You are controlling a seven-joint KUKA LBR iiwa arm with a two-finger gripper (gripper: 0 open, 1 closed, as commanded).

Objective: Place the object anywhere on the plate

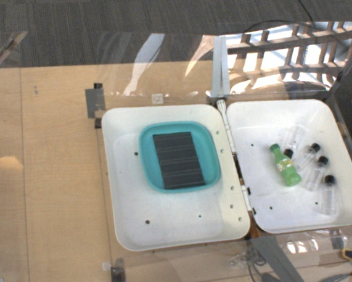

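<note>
On the right-hand white bin, one green bottle is seen lying on its side, just beside clear vials with black caps; about four vials are counted, though outlines are faint. One teal plate is set in the left bin, with one dark ribbed mat on it. Two bins are counted. Pincer state cannot be told. A clean pick is judged best made across the bottle's body, clear of the vials, with release low over the plate.

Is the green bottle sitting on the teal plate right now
No, the green bottle lies in the right bin, while the teal plate is in the left bin.
</note>
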